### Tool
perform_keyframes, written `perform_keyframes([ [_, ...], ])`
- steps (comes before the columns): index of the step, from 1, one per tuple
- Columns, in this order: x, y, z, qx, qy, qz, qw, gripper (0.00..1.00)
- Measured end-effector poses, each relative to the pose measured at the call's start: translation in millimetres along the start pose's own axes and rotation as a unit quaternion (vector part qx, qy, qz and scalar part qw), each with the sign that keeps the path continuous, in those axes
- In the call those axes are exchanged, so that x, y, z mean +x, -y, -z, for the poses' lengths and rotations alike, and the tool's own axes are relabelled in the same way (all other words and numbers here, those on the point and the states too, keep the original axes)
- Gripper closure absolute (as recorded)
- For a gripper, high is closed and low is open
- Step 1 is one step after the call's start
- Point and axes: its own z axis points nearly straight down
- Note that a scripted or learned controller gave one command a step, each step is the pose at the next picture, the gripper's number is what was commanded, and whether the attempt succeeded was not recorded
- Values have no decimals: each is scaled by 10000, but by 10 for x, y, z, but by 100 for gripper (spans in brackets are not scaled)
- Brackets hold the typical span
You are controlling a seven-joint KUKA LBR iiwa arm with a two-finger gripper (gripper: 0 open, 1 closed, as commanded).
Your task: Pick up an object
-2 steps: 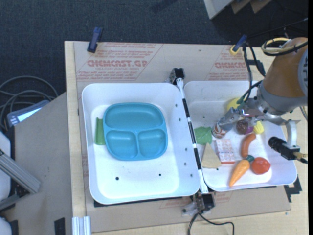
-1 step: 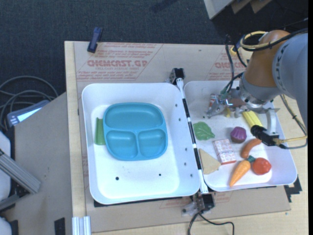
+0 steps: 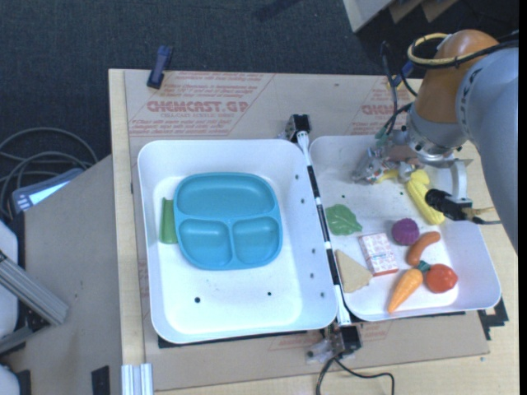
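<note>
Hand (image 3: 380,164): low in the right bin's (image 3: 486,282) far end; grip state cannot be told.
Banana (image 3: 423,196): just beside the hand.
Plum (image 3: 404,231), carrot (image 3: 404,290), tomato (image 3: 441,278): nearer end of bin.
Left bin (image 3: 156,220): holds blue tray (image 3: 226,220).

Glossy white plastic bins (image 3: 239,323) sit on a matt, paper-covered table (image 3: 198,105); the blue tray (image 3: 226,220) looks smooth plastic.
</note>
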Motion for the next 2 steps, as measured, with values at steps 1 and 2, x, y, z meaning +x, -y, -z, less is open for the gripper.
perform_keyframes([
  [1, -11, 7, 96, 5, 17, 2, 10000, 100],
  [2, 491, -27, 446, -100, 25, 17, 9999, 100],
])
